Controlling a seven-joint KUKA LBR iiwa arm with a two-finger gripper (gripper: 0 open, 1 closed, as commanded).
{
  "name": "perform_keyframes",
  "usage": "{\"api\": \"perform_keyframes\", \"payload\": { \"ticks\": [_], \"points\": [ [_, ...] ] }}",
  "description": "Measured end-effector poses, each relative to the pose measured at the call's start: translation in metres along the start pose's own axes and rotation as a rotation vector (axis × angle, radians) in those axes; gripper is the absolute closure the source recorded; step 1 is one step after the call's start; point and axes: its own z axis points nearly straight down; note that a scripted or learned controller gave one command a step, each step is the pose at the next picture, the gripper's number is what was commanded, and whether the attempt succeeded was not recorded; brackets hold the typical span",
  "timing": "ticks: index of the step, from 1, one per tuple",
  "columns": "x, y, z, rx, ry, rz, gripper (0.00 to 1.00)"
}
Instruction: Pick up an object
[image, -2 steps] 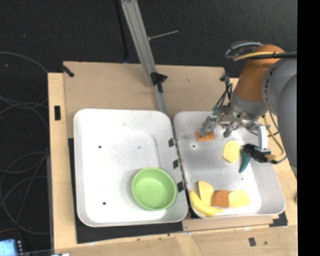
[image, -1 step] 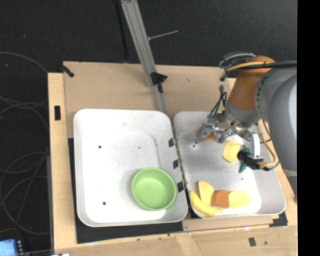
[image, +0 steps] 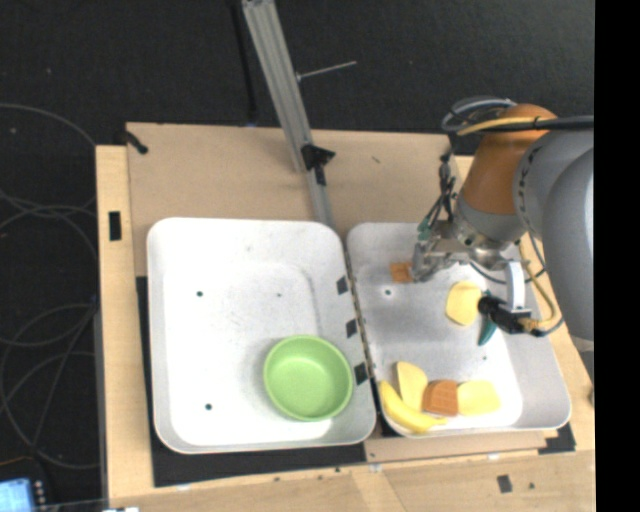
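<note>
Hand (image: 428, 262) low beside small orange piece (image: 400, 272), right bin (image: 395, 330).
Grip state cannot be told; piece may be nudged aside, missed.

Tan bench (image: 220, 170); two white bins side by side: left bin (image: 240, 270), right bin (image: 400, 320).

My bench (image: 215, 165) is a tan board lying on a dark floor (image: 60, 60); a grey metal post (image: 285, 95) slants across it, and thin cables (image: 40, 300) trail at left.
</note>
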Motion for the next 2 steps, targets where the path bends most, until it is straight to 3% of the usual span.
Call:
{"api": "perform_keyframes", "payload": {
  "ticks": [2],
  "points": [
    [0.003,0.017,-0.115,-0.005,0.002,-0.003,1.00]
  ]
}}
